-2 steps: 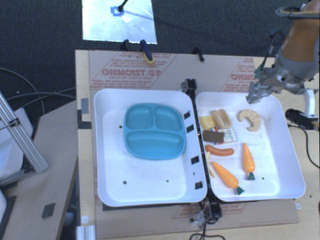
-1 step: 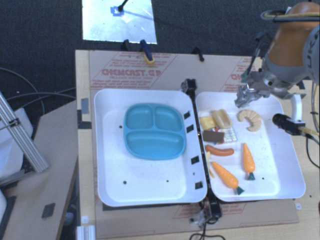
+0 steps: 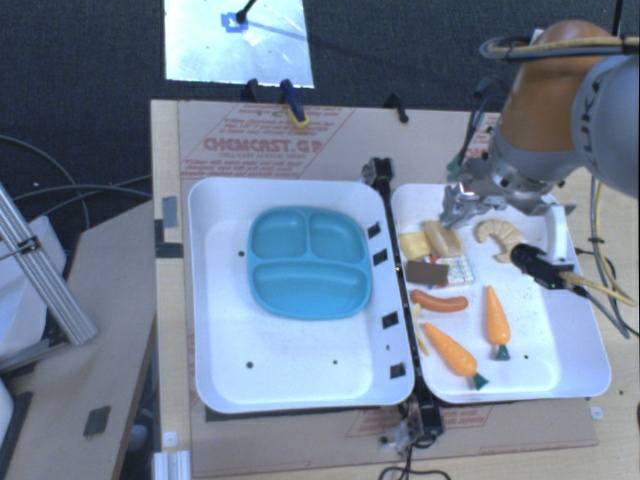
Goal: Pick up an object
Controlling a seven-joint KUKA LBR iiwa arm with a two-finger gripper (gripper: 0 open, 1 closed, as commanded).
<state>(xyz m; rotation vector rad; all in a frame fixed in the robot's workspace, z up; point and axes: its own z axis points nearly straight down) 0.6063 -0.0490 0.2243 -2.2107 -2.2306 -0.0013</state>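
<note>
My gripper hangs over the back left of the right bin, just above a tan bread piece and a yellow cheese wedge. I see nothing held in it. To its right lies a pale croissant. In front of the bread are a brown block and a small white dotted card. Nearer the front lie a red sausage and two orange carrots.
The left bin holds a blue divided plate. A black divider with clips runs between the bins. A shiny metal sheet lies beyond the bench, and a blue clamp sits at the back edge.
</note>
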